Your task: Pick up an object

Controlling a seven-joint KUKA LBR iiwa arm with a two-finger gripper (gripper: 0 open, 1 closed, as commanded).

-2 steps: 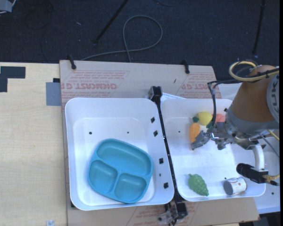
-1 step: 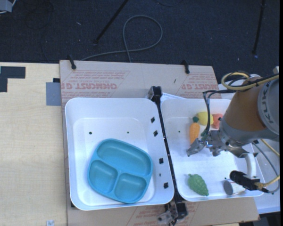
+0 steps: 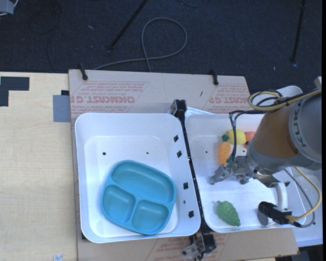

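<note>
The hand (image 3: 228, 174) sits low in the right bin (image 3: 206, 216), centre right of frame; its state cannot be told. A green object (image 3: 227, 212) lies below it, apart. A blue tray (image 3: 138, 197) occupies the left bin (image 3: 92, 129).

We saw a smooth blue plastic tray (image 3: 137, 196), glossy white plastic bins (image 3: 89, 145), a bumpy green toy (image 3: 227, 212), printed cardboard (image 3: 152, 94), and the pale wood-grain surface (image 3: 27, 167).

Blue divided plate (image 3: 139, 197) in white left bin (image 3: 92, 129); green toy (image 3: 227, 212), orange carrot (image 3: 223, 152), yellow piece (image 3: 237, 137) in white right bin (image 3: 206, 125).
</note>
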